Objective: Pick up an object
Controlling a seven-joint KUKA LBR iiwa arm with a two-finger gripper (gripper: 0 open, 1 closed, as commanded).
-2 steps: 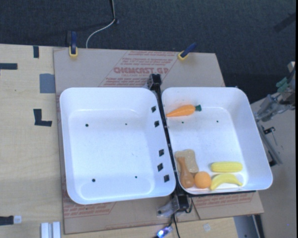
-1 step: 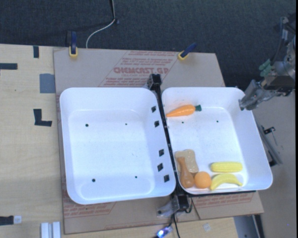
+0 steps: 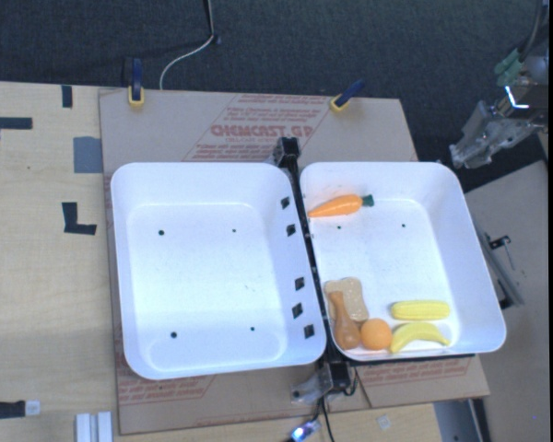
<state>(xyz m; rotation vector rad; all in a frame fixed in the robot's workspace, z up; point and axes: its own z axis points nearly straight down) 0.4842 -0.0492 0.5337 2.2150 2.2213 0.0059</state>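
gripper off right bin's upper right corner, outside it; cannot tell grip state. carrot orange, green stem, upper left of right bin, near divider. long axis roughly left-right, stem pointing right, slightly up.

Two bins side by side on the table. In right bin: carrot at 10 o'clock near the divider; bread, round fruit, corn and banana clustered at 6 o'clock. Left bin at 9 o'clock of it.
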